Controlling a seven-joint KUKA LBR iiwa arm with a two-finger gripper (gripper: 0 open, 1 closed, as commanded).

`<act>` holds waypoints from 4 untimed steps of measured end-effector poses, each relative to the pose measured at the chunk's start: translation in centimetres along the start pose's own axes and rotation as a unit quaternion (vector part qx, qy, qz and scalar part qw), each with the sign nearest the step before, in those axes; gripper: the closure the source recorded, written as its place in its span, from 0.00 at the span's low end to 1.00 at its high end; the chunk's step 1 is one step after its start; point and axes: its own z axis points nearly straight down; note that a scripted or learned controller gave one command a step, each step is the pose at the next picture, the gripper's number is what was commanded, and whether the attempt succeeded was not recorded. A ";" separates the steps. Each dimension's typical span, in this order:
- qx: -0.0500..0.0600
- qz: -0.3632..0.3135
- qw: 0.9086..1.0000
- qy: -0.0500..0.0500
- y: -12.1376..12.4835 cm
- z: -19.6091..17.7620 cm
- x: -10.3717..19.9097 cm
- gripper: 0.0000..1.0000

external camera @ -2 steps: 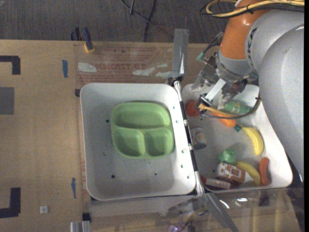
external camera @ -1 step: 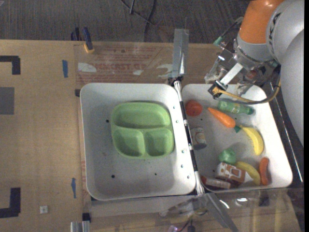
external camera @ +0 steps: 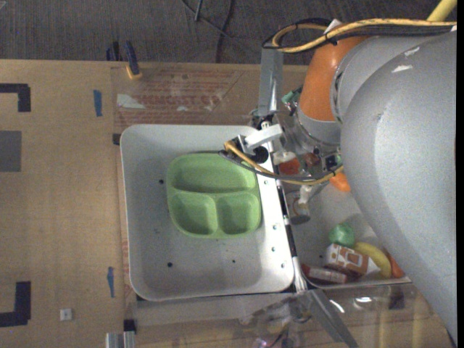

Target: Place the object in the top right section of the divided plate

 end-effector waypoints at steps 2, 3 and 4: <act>-0.015 0.036 0.999 0.014 -4.4 3.4 -5.3 0.00; -0.039 0.065 0.996 0.037 -6.2 3.0 -7.2 0.00; -0.043 0.070 0.996 0.038 -5.5 1.7 -7.3 1.00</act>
